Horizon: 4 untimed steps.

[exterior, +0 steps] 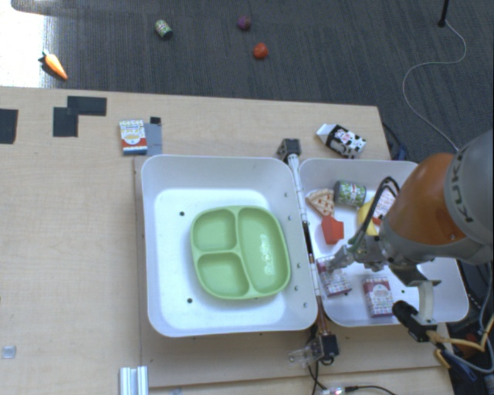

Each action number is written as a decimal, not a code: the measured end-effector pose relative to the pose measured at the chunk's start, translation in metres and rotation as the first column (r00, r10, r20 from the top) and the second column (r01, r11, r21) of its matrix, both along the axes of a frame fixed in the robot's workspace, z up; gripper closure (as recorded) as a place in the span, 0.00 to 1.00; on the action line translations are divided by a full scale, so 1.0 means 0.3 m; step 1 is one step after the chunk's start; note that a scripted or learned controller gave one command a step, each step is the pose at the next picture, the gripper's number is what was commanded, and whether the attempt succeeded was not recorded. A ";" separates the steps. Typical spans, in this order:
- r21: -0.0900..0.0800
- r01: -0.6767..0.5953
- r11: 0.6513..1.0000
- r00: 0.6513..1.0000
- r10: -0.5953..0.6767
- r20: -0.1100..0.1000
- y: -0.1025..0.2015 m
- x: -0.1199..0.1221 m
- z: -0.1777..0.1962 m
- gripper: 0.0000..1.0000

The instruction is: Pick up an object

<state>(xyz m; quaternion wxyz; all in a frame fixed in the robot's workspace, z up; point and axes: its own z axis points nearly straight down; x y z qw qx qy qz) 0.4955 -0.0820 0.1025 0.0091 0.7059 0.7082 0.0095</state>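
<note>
nearest the lens, the grey arm with its orange band fills the right side and reaches down into the right bin. its gripper sits low at that bin's left wall, over a small pink-and-white packet, but whether it is clenched, released or grasping anything cannot be told, since the wrist covers it. around it in the same bin lie a second packet with a red label, a red block, a pizza-slice toy, a green can on its side, and a yellow piece half hidden by the arm. the left bin holds a light green divided plate with three compartments. on the bench beyond the bins rest a black-and-white cow-patterned carton and a small red-and-white box. on the dark floor behind lie a carrot toy, a red ball, a purple item and a greenish item.
</note>
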 end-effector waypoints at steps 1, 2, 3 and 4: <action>-0.001 0.002 1.000 1.000 -0.002 -0.004 0.002 -0.006 -0.041 0.00; 0.003 -0.002 1.000 1.000 0.002 0.000 0.008 0.002 0.000 1.00; 0.003 -0.002 1.000 1.000 0.002 0.000 0.008 0.001 0.000 0.00; 0.001 0.001 1.000 1.000 -0.001 -0.005 0.006 -0.006 -0.041 0.00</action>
